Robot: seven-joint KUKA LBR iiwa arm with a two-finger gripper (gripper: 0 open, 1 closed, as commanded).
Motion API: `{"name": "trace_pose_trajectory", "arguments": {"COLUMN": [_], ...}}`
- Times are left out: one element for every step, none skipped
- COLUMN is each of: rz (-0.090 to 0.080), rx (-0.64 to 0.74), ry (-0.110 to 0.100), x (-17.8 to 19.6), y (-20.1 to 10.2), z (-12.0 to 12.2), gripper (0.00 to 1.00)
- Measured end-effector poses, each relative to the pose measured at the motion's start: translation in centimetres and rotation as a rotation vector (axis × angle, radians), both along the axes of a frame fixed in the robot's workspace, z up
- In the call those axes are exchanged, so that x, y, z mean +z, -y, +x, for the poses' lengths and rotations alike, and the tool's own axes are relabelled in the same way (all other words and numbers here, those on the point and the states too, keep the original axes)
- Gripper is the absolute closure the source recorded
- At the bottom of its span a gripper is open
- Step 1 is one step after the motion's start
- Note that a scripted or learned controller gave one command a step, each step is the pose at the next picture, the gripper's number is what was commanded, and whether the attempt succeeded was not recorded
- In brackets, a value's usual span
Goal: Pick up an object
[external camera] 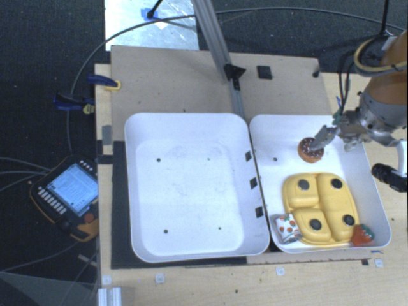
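Gripper fingers reach the small brown round object in the right bin; whether they clamp it cannot be determined. Left bin sits beside it. Yellow moulded tray partly hides a red item.

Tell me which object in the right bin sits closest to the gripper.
The small brown round object, lying right at the gripper near the bin's far side. The yellow tray, the red-and-white item and the red piece all lie toward the near rim.
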State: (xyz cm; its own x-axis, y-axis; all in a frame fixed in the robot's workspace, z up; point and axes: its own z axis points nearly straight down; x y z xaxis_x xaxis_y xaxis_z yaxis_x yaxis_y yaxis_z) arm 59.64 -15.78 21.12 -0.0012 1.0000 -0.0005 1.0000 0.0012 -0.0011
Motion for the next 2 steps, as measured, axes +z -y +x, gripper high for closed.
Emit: {"name": "trace_pose_trajectory", "arguments": {"rz": [0.000,-0.001], "rx": [0.000,0.000], "ry": [0.000,0.021], "x": [-5.8,-11.5], "y": [0.8,0.5], "z": [-0.3,0.6], "gripper": [0.00,0.00]}}
